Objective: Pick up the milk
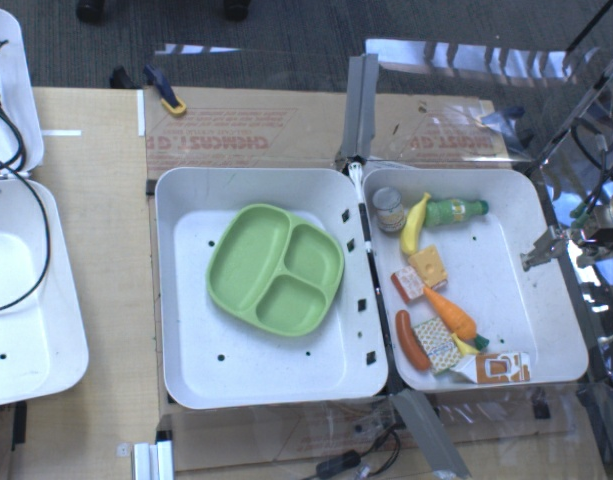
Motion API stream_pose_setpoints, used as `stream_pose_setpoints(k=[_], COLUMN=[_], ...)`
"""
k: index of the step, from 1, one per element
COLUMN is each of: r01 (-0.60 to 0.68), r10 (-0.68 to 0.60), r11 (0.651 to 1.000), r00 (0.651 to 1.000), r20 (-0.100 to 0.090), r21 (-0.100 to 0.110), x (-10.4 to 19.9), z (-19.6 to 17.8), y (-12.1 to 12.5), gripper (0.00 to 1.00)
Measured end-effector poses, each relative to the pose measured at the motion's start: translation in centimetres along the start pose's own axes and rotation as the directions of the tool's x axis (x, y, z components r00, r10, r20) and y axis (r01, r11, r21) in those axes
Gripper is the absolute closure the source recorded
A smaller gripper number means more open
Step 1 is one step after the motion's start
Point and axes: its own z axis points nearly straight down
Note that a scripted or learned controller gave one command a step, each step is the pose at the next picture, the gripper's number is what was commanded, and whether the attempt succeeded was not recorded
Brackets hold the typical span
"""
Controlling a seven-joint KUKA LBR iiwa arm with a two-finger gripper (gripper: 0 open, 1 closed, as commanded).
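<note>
White and orange, the milk box is laid flat. It is likely light and squashy, best gripped gently across its sides. The hand cannot be judged spread or pressed.

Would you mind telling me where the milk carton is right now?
The milk carton lies on its side in the right bin's near right corner, just right of the patterned packet and below the carrot.
</note>
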Motion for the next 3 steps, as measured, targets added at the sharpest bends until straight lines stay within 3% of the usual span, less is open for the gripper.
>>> stream_pose_setpoints(k=[1, 2, 3], r01=[-0.011, -0.076, -0.080], r10=[0.011, 0.076, 0.080], r11=[1.000, 0.997, 0.997], r00=[1.000, 0.997, 0.997], r20=[-0.001, -0.015, -0.008], r21=[0.000, 0.002, 0.001], x=[1.1, 0.9, 0.6], z=[8.2, 13.7, 12.8], y=[-3.7, -3.4, -3.4], gripper=[0.00, 0.00, 1.00])
